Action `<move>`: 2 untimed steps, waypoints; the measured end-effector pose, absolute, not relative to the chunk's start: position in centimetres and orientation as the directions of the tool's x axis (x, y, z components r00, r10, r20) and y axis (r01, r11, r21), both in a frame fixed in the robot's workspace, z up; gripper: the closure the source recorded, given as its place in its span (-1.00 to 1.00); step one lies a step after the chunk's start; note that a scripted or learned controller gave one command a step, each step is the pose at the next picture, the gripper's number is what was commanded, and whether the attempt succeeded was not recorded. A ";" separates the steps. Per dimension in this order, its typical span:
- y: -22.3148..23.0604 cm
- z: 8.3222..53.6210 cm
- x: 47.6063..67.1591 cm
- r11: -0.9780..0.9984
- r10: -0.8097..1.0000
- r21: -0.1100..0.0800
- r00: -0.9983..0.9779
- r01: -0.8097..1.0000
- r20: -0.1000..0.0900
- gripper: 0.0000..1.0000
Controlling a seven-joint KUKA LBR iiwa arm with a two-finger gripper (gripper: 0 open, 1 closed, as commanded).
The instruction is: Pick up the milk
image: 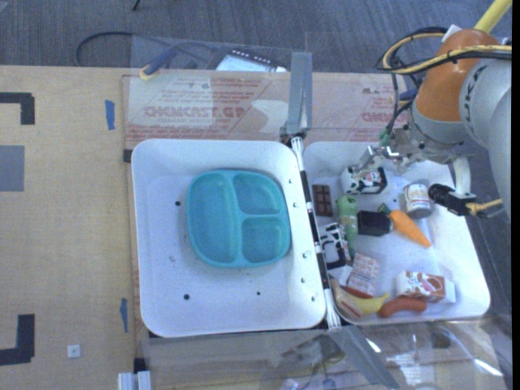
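counting outward from the task's thing: one milk carton [367, 179], patterned black and white like a cow, is noted in the right bin [459, 254], in its far left quarter. one gripper [382, 158] is seen just at the carton's far edge, carried on one grey arm [479, 104] with an orange band. whether the pincer is spread or pressed together cannot be told, nor whether the carton is held.

close around the milk, one of each is counted: a brown chocolate bar [322, 199] by the bin's left wall, a green item [348, 214], a black block [374, 223], an orange carrot [410, 229] and a small tin [417, 199]. toward the near edge are logged one black-and-white packet [333, 246], one red and white packet [363, 273], one banana [361, 304], one red sausage [402, 305] and one pink and white carton [424, 285].

two white bins are set side by side on a pale wooden bench [65, 218], which is marked with blue tape and black corner marks. a clear sheet [203, 108] with red lettering is laid behind the bins. grey carpet [325, 15] with a black cable is seen beyond the bench.

left bin [154, 283]: one teal plate [240, 218], divided into three compartments, is set near the middle.
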State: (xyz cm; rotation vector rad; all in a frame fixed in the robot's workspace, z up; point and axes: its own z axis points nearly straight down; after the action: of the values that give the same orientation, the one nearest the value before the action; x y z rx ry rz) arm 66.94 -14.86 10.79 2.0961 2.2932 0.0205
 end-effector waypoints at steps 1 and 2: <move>-14.8 12.3 67.4 0.094 0.995 0.049 -0.093 0.994 -0.023 1.00; -12.8 11.6 67.1 0.305 0.952 0.039 -0.304 0.952 -0.023 1.00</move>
State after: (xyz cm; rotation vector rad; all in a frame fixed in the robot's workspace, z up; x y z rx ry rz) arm 67.13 -12.82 11.56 1.8281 2.5040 0.0275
